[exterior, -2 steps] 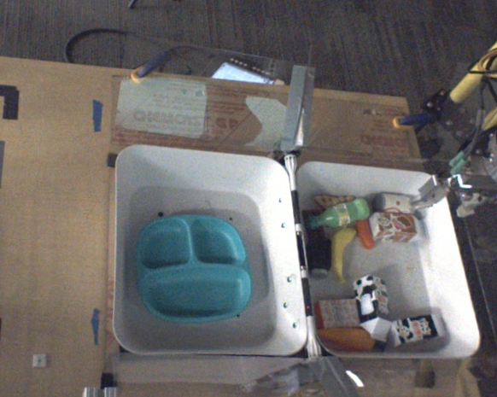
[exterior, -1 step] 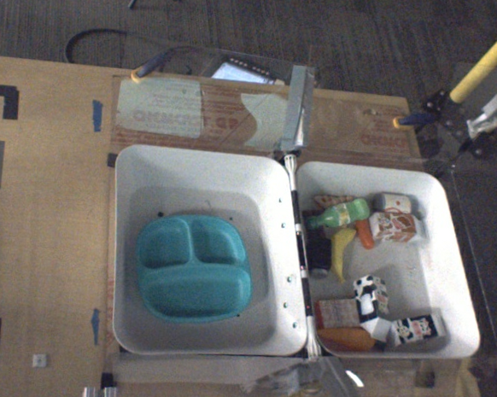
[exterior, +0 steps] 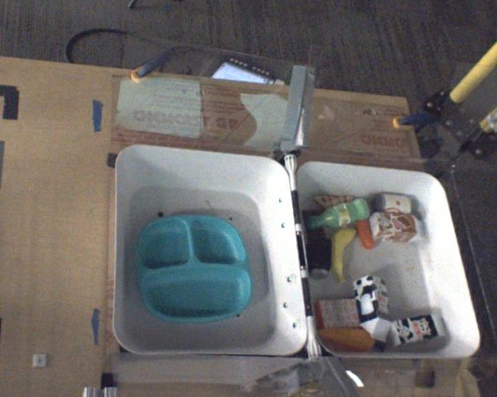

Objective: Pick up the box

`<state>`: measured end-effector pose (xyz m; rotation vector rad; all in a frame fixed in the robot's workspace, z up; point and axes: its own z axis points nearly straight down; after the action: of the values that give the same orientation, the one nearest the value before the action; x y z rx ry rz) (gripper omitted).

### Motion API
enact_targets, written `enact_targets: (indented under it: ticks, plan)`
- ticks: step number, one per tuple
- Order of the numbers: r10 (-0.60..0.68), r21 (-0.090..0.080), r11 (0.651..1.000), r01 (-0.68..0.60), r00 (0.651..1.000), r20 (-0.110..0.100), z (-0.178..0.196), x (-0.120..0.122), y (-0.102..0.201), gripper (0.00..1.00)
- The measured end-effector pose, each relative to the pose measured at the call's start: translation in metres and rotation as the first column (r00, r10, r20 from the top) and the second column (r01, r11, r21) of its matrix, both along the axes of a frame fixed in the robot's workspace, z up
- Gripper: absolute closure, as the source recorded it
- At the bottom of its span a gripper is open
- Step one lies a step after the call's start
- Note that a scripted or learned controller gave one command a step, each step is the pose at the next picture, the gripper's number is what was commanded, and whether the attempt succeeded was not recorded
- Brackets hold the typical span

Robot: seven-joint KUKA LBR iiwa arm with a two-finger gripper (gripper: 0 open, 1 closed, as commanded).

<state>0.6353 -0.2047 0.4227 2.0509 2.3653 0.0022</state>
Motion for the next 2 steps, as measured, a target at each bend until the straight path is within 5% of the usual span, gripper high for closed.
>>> enact_targets:
  ticks: [1, 2]
  plan:
    - [0.005, -0.004, 1.0, -0.005, 1.0, 0.006, 0.012, 0.002, 0.002, 1.0]
    - [0.094, 0.002, 0.996, -0.094, 0.996, -0.003, -0.009, 0.031, -0.017, 1.0]
